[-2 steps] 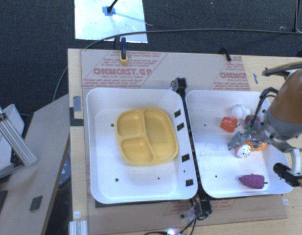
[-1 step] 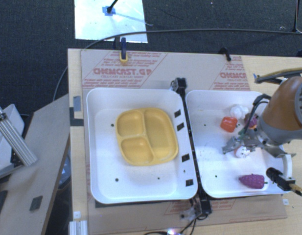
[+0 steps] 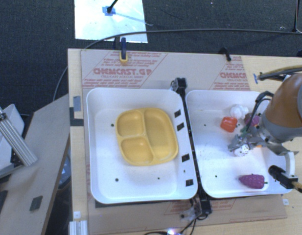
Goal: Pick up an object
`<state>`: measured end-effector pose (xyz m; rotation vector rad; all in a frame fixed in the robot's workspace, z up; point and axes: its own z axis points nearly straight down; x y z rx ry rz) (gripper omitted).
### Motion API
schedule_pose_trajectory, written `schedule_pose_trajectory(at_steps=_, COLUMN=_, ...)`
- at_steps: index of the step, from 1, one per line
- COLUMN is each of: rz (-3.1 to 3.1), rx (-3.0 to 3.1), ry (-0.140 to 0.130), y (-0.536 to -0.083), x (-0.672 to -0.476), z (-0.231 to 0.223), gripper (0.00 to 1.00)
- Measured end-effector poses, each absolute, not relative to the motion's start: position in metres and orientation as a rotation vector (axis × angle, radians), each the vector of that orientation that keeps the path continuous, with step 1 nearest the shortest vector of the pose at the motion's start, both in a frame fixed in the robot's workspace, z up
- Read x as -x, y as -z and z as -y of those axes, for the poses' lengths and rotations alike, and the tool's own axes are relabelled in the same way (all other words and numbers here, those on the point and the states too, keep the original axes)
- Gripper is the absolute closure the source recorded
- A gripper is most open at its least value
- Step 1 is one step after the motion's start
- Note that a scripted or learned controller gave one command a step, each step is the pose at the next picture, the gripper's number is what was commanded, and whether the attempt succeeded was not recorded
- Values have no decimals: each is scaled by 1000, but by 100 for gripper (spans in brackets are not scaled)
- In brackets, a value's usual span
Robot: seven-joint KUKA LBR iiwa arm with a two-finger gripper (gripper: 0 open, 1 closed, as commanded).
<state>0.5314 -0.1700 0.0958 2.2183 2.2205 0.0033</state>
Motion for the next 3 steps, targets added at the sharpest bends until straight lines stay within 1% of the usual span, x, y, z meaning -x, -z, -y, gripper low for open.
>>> schedule_pose_trajectory(at_steps=1, rz=-2221, rx=-2212, ry=-6, y=-160, x=-535, z=169, gripper=100)
schedule_pose_trajectory(at_steps=2, rz=-2222, rx=-2211, ry=-5, y=-223, x=-542, z=173, gripper=100)
schedule_pose_trajectory(at_steps=3, rz=-2222, rx=-2211, ry=-5, y=-275, x=-543, z=173, gripper=100)
